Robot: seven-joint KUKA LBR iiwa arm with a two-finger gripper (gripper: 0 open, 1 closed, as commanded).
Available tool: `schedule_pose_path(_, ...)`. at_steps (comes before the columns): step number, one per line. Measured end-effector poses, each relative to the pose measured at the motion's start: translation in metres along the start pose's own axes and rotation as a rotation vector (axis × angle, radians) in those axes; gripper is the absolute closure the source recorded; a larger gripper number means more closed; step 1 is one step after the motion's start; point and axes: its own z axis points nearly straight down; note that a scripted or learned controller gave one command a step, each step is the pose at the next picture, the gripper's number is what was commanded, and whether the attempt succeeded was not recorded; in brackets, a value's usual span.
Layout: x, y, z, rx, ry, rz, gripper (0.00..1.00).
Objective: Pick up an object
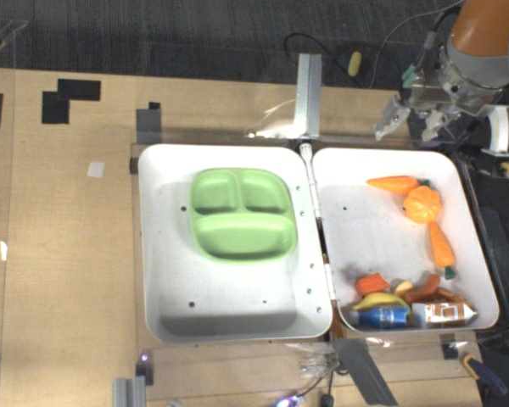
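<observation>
My gripper [411, 122] hangs above the back edge of the right bin [369, 227], with its fingers spread open and nothing between them. Below it in that bin lie an orange carrot [393, 183], a round orange fruit [422, 204] and a second carrot [442, 246]. Along the bin's front wall sits a pile: a red piece [372, 283], a banana [382, 299], a blue can [382, 316], a brown item [425, 287] and a small white and brown box [445, 314]. The gripper touches none of them.
The left bin [165, 270] holds a green divided plate [242, 213]. A metal post [309, 91] stands behind the seam between the bins. Cables [382, 45] run across the dark floor at the back right.
</observation>
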Motion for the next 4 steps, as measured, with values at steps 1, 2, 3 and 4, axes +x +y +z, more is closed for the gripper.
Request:
schedule_pose_path(1,-0.053,-0.004,0.128,0.002,-0.001,-0.094,0.0)
schedule_pose_path(2,-0.009,0.002,0.198,0.008,0.001,0.317,0.0)
schedule_pose_path(3,-0.052,-0.001,0.198,0.014,0.002,0.055,0.0)
schedule_pose_path(4,-0.09,-0.032,0.197,-0.002,-0.002,0.084,0.0)
